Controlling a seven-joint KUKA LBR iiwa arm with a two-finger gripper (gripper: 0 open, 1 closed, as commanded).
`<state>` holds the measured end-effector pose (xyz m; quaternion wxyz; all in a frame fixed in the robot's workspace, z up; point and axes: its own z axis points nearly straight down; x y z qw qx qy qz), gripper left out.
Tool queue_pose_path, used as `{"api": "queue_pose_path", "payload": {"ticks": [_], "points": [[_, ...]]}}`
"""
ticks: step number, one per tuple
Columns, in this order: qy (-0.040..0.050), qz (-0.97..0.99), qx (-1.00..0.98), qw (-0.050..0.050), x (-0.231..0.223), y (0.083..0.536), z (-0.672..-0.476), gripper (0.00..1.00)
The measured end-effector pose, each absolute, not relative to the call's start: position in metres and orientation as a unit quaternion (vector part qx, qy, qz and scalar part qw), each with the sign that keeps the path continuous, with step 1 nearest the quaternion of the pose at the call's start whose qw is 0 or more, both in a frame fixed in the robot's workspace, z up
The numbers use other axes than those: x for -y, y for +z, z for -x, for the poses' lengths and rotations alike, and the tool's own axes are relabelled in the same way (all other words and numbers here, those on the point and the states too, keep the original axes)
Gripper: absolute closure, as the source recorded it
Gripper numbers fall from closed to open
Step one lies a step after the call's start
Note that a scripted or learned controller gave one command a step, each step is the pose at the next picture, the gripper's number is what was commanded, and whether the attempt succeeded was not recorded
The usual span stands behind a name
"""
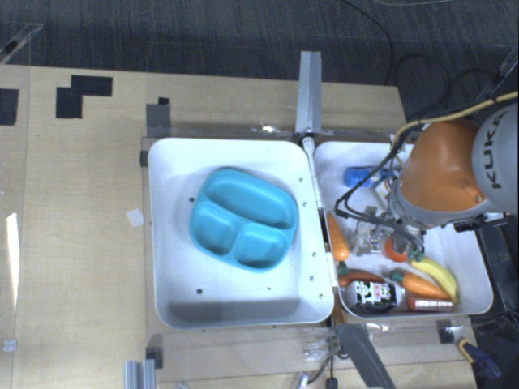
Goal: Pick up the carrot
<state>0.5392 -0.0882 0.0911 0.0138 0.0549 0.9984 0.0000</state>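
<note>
In the right bin (478, 298), an orange carrot (423, 284) lies near the front, just below a yellow banana (438, 272). A second slim orange piece (335, 238), also carrot-like, lies along that bin's left wall. My gripper (386, 235) hangs low in the middle of the bin, under the orange wrist band (438, 177). It sits between the two orange pieces, above and left of the carrot by the banana, with cables and metal parts hiding its tip. A small red-orange item (397, 251) sits right beside it.
A bottle with a black-and-white label (378, 293) lies at the right bin's front wall. A blue object (357, 175) rests near its back. The left bin (166, 241) holds a blue divided tray (243, 217). A metal post (309, 87) stands between the bins.
</note>
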Motion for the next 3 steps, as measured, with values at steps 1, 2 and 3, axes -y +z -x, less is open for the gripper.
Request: {"api": "queue_pose_path", "payload": {"ticks": [1, 2, 3], "points": [[-0.0030, 0.125, -0.992, 0.015, 0.086, 0.092, -0.527, 1.00], [-0.0029, 0.302, -0.953, 0.005, 0.086, 0.090, -0.562, 1.00], [0.0005, 0.401, -0.916, 0.004, 0.026, 0.184, -0.605, 1.00]]}}
